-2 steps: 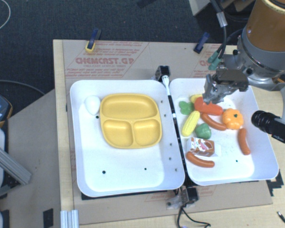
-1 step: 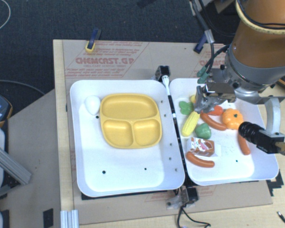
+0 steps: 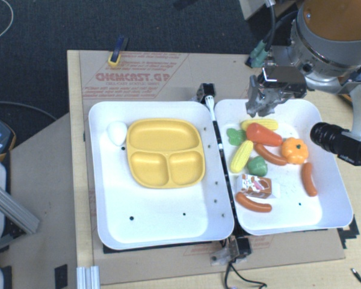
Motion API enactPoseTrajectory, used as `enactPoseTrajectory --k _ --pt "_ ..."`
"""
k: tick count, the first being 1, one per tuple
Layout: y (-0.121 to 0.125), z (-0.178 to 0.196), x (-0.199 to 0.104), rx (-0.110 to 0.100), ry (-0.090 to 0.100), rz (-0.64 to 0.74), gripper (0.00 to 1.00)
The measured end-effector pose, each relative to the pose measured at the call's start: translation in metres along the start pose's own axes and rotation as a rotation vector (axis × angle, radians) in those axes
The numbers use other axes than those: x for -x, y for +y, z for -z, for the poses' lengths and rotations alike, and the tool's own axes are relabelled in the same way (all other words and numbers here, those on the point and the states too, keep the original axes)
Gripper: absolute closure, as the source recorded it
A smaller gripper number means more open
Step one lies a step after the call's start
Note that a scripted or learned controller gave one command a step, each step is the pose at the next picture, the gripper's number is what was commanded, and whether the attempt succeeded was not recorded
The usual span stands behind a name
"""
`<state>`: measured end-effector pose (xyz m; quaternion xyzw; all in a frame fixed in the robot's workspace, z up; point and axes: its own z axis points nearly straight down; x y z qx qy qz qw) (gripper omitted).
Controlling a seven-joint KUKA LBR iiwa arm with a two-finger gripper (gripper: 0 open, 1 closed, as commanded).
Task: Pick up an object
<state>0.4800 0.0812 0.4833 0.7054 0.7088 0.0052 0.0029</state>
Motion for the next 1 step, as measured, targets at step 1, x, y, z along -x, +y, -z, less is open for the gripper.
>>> enactPoseTrajectory --k 1 --pt "-0.0027 -0.0965 0.002 -0.021 -0.005 -0.006 1.0"
